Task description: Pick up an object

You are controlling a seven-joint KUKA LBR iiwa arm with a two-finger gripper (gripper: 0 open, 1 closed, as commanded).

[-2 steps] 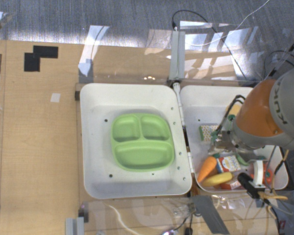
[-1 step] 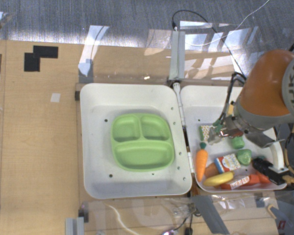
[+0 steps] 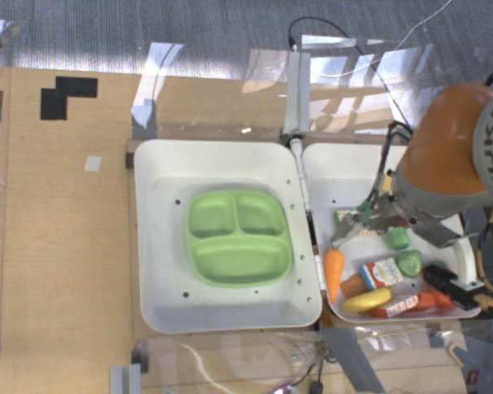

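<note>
Found the grey arm (image 3: 448,150) reaching in from the right, orange band broad above the wrist, with the gripper (image 3: 351,226) low inside the right bin (image 3: 345,167), close to that bin's left wall. Could not tell the gripper's state, apart or together (too much clutter and shine around it). Noted a small green scrap (image 3: 345,217) just beside the gripper, too small to name.

Counted the loose things crowded into the near half of the same bin:
- Saw a carrot (image 3: 334,271) lying along the left wall, narrow end toward the near rim.
- Saw a yellow banana (image 3: 367,301) lying crosswise by the near rim, just beside the carrot's tip.
- Saw a small carton (image 3: 380,272), white, orange and red, tilted between the carrot and two green pieces (image 3: 398,238).
- Placed one green piece near the gripper and the other (image 3: 409,262) just beside the carton.
- Saw a red packet (image 3: 415,303) flat along the near rim, touching the banana's end.

Found in the left bin (image 3: 160,220) a green divided plate (image 3: 238,236), flat in the middle, three compartments up. Noted a black angular mark (image 3: 66,95) on the brown tabletop (image 3: 57,236), well apart from both bins.
</note>
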